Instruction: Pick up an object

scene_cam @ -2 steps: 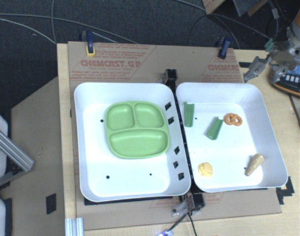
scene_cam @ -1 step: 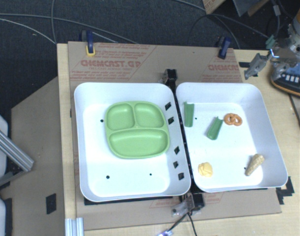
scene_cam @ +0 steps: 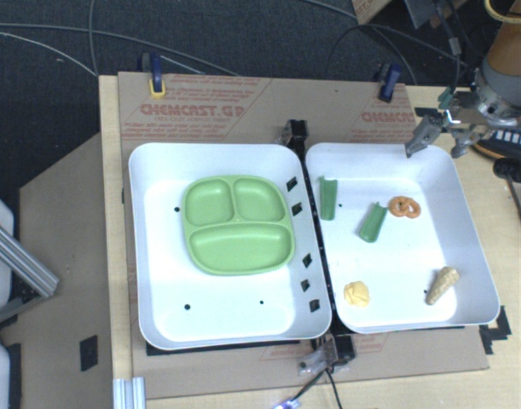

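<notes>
My gripper (scene_cam: 437, 142) hangs open above the far right corner of the right bin (scene_cam: 473, 254), fingers spread and nothing between them. In that bin lie two green sticks, one (scene_cam: 328, 198) near the left wall and one (scene_cam: 373, 223) slanted in the middle. A brown pretzel (scene_cam: 404, 207) sits just right of the slanted stick. A yellow lump (scene_cam: 356, 293) lies near the front, and a tan cone-shaped piece (scene_cam: 442, 285) rests at the front right.
The left bin (scene_cam: 158, 305) holds a green divided plate (scene_cam: 238, 225). Black clips (scene_cam: 298, 207) line the wall where the two bins meet. Clamps (scene_cam: 158, 79) pin the cardboard base at the back. Cables run across the dark floor behind.
</notes>
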Controlling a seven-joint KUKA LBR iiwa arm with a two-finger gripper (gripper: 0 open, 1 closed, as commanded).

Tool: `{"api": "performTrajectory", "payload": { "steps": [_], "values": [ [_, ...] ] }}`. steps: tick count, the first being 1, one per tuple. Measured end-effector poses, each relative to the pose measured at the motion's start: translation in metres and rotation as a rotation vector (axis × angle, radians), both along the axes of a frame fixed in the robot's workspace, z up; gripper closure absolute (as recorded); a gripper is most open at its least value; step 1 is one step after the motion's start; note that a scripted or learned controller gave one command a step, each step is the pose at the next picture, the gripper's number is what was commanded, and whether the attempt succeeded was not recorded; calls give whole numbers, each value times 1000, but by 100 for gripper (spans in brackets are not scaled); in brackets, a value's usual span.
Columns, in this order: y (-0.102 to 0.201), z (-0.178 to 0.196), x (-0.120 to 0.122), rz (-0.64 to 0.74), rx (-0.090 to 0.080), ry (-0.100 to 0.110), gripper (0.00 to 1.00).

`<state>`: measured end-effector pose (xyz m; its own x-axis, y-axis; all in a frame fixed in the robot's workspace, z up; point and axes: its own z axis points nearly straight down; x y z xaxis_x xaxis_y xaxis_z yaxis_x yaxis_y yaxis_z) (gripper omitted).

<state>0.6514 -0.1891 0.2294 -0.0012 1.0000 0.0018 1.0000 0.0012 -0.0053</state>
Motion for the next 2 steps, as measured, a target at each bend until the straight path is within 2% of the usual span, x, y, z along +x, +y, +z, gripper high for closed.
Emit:
{"api": "performTrajectory", "payload": {
  "steps": [1,2],
  "values": [
    [-3,-43,4,-1,-1,-1,0],
    [-4,-94,-4,-1,0,1,0]
  ]
}}
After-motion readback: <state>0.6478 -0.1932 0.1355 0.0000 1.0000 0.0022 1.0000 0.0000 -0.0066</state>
